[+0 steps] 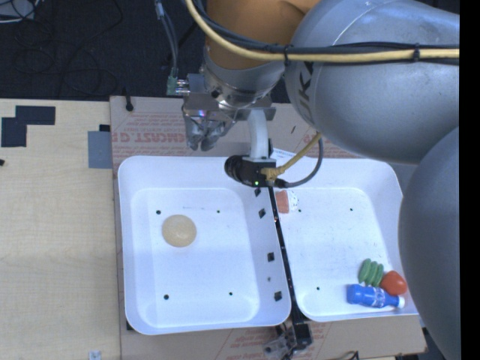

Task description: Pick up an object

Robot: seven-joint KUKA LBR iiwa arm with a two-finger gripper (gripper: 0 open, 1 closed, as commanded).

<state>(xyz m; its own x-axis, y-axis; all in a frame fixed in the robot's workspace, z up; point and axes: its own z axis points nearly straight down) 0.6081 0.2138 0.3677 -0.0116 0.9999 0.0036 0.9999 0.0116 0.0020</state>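
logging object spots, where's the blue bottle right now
The blue bottle lies on its side in the right bin, near its front right corner, just below the green object and the red object.

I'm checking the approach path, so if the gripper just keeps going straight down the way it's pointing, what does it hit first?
Most likely the cardboard behind the left bin's back rim. The gripper points down there. The tan disc lies well away. Depth is unclear from this slanted view.
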